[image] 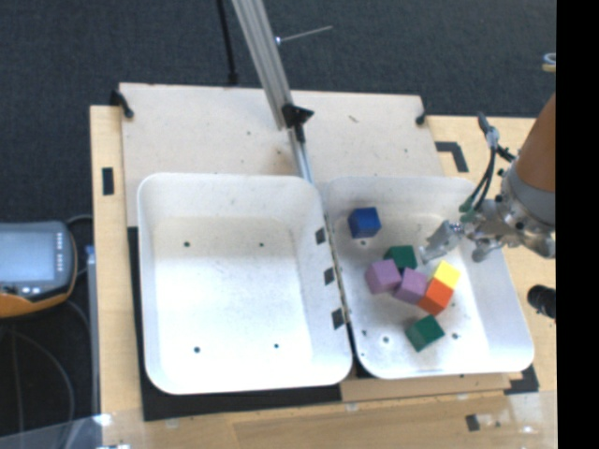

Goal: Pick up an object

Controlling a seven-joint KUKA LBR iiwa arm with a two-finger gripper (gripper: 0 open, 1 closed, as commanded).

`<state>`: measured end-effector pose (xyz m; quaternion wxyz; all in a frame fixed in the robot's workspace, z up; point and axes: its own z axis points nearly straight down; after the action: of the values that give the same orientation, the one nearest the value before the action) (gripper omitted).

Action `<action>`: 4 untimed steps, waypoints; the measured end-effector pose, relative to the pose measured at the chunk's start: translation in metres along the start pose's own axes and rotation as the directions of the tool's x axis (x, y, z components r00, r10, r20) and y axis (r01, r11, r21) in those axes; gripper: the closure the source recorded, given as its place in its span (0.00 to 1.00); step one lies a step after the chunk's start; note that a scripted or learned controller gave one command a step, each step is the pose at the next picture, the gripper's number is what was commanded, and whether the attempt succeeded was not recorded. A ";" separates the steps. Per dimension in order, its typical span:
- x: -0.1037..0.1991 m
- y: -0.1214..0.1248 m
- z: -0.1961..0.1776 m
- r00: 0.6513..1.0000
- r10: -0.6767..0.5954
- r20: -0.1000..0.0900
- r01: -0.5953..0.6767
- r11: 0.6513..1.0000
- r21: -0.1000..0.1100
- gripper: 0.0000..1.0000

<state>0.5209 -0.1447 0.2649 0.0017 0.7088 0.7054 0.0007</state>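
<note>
Several small blocks lie in the right bin (496, 330): a blue cube (364, 222) apart at the upper left, then a cluster of a dark green block (402, 255), two purple blocks (382, 276) (412, 286), a yellow block (447, 274) and an orange block (436, 296). Another green block (425, 331) lies nearer the front. My gripper (461, 243) hangs over the right side of this bin, just up and right of the yellow block. It is open, with nothing between its fingers.
The left bin (150, 251) adjoins the right one along a shared middle wall. A slanted metal rail (267, 59) runs down to the bins' back junction. A handheld pendant (33, 265) sits at the far left, off the bench.
</note>
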 end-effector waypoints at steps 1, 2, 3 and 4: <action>0.042 -0.008 0.054 1.000 -0.010 -0.003 0.010 1.000 0.007 0.00; 0.089 -0.013 0.034 1.000 -0.012 -0.001 0.012 1.000 -0.001 0.00; 0.120 -0.014 0.017 1.000 -0.011 -0.002 0.011 1.000 -0.001 0.00; 0.145 0.061 -0.020 1.000 -0.010 -0.001 0.010 1.000 -0.005 0.00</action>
<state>0.5828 0.0001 0.2850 0.0033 0.7052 0.7090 0.0028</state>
